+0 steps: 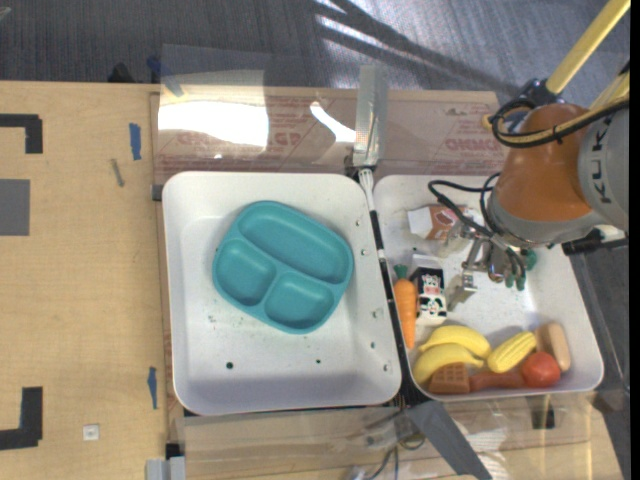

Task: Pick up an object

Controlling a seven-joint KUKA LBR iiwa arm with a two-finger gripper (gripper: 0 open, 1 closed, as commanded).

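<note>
Teal tray (283, 265) sits alone in the left bin (190, 368). Toy food crowds the right bin (585, 353): carrot (405, 309), bananas (450, 349), corn (511, 350), tomato (541, 369), a small carton (430, 294) with unreadable print. Gripper (487, 266) hovers above them; whether its fingers are spread I cannot tell.

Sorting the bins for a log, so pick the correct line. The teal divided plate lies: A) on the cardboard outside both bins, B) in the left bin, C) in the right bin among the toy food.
B: the teal divided plate rests on the floor of the left bin, while the toy food, such as the carrot, sits in the right bin.
</note>
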